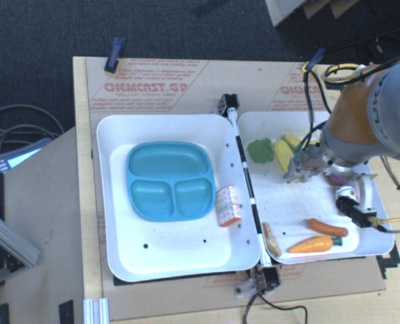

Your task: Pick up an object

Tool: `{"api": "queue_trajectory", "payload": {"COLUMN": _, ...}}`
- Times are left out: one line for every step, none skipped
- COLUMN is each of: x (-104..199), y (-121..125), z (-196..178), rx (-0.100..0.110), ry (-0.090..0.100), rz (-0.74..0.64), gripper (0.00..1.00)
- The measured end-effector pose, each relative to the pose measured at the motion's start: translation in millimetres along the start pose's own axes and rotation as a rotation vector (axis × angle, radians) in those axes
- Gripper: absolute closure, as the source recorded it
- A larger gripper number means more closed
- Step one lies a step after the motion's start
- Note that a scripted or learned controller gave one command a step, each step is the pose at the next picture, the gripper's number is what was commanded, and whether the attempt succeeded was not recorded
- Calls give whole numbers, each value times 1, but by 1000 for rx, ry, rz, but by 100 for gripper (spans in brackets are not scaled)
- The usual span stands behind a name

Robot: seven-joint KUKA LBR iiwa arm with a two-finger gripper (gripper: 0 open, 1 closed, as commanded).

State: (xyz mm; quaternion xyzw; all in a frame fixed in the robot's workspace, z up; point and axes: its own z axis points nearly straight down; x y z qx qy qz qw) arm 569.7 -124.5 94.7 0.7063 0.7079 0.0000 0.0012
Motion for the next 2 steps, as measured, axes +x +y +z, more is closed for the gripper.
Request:
{"api": "queue_trajectory", "payload": {"x": 31, "y": 39, "z": 10, "rx": 1, "ry": 1, "rz": 1, "gripper": 100}}
{"api": "queue_trajectory", "payload": {"x": 81, "y": 6, "z": -91, "rx": -1, "ry": 2, "rz": 0, "gripper": 100}}
